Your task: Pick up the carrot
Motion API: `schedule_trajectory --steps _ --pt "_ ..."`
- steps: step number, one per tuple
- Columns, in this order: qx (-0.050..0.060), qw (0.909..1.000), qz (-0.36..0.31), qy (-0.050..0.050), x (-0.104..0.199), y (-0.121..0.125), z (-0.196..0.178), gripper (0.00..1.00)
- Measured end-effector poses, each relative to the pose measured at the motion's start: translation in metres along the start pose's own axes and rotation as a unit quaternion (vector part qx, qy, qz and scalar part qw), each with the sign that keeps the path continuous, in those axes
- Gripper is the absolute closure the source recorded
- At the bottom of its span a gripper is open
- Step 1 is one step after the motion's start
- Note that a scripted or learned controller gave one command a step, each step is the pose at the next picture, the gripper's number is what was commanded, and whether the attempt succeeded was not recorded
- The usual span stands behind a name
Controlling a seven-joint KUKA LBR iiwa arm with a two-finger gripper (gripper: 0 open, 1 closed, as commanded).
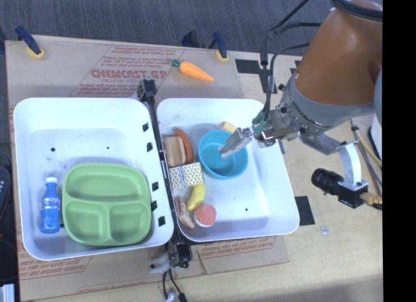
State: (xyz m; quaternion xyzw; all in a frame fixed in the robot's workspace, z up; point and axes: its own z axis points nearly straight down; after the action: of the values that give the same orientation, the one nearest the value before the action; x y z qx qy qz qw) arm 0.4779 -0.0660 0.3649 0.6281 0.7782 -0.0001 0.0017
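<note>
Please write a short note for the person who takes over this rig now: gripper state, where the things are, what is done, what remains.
Gripper: over the blue bowl in the right bin; nothing visible between its fingers.
Carrot: outside both bins, on the cardboard behind the right bin, apart from the gripper.
Done: nothing yet; carrot not picked up.
Left: move the gripper to the carrot, grasp it, lift it.

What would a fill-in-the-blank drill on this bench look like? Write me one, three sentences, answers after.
1. The carrot lies on the cardboard, ____ both bins.
2. The gripper hangs over the ____ bowl in the right bin.
3. The green tray sits in the ____ bin, beside a blue bottle.

Missing words: outside; blue; left
</note>
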Motion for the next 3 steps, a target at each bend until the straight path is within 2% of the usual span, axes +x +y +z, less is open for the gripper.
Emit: schedule_trajectory --steps 1,2,3 --pt "-0.001 0.9666 -0.256 -0.002 0.039 0.008 -0.117 0.0" --pt "0.0 0.9654 -0.261 -0.003 0.04 0.01 -0.127 1.0" --pt "0.006 0.9289 -0.37 0.003 0.052 0.009 0.042 1.0"
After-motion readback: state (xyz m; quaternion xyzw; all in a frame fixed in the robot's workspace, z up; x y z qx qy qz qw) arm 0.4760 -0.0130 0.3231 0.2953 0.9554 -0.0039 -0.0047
